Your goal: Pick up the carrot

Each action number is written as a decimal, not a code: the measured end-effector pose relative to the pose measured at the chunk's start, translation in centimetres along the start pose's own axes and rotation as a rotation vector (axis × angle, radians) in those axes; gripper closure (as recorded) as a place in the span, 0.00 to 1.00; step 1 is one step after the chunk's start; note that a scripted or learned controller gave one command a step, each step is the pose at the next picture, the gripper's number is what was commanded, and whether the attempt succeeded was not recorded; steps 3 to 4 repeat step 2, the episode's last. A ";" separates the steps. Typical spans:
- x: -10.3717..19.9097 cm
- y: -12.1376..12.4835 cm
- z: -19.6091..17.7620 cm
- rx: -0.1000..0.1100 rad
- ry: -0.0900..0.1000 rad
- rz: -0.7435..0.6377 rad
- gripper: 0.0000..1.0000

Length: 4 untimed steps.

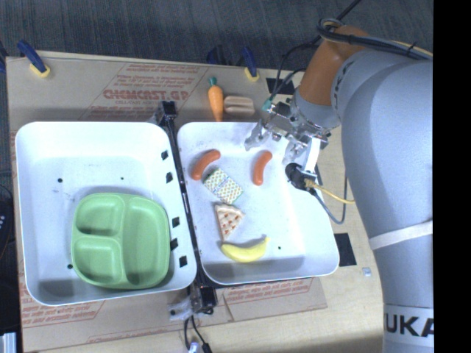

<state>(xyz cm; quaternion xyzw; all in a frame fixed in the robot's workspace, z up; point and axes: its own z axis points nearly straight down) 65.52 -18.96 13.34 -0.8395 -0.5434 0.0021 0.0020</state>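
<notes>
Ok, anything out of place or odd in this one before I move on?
Yes. The carrot lies outside both bins, on the cardboard behind the right bin, beside a small brown item. The other food sits inside that bin: two sausages, a pizza slice and a banana. The gripper hangs over the bin's back edge.

Robotics lab bench. Indicated by: industrial KUKA arm [390,160] at frame right; cardboard sheet [140,87] held by blue clamps [33,57] at upper left; two white bins [44,145] stocked with toy food.
</notes>
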 end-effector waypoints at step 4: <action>7.9 -3.5 3.2 0.005 0.001 0.253 1.00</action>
